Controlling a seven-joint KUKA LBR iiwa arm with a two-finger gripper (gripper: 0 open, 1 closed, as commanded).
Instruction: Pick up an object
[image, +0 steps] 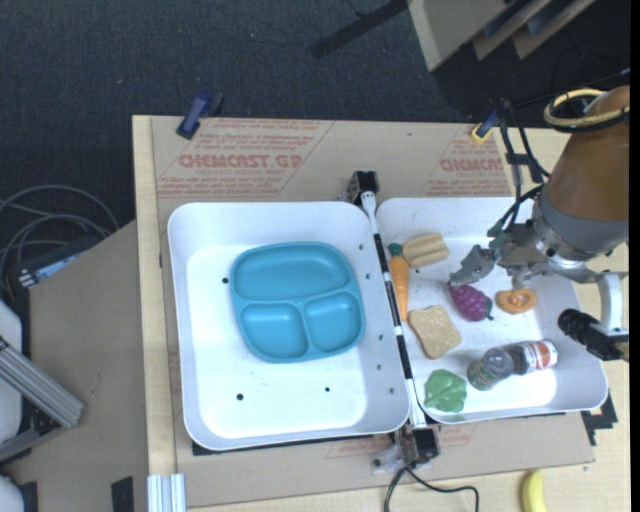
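Observation:
The right bin (580, 395) holds several toy foods: a tan bun (425, 248), an orange carrot (400, 285), a purple grape bunch (470, 301), an orange ring-shaped piece (516, 299), a toast slice (434, 330), a green leafy piece (446, 390) and a bottle (512, 362) lying on its side. My gripper (495, 274) hangs open just above the grape bunch and the orange ring, nothing between its fingers. One grey finger (468, 268) points down-left toward the grapes.
The left bin (200, 300) carries a blue divided plate (298, 300). A black divider rail (388, 290) runs between the bins. The arm's orange band (590, 170) covers the right bin's far right corner. A yellow object (533, 492) lies on the bench in front.

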